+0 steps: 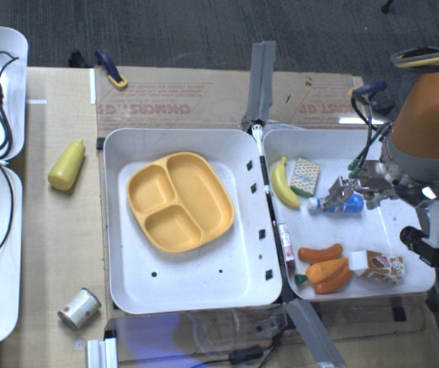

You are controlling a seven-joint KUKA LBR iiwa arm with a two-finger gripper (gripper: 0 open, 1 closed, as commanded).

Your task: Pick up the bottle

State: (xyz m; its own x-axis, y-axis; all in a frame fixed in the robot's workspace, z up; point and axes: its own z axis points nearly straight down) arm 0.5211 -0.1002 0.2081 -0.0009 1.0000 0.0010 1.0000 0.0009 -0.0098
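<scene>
One bottle [343, 203] lies directly beneath the gripper [347, 191], touching it.

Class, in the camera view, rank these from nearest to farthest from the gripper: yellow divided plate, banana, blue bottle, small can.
1. Blue bottle, right at the gripper, right bin.
2. Banana, right bin's left side.
3. Yellow divided plate, left bin.
4. Small can, bench, lower left.

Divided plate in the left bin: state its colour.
Yellow-orange divided plate, best seen in the camera view.
</scene>
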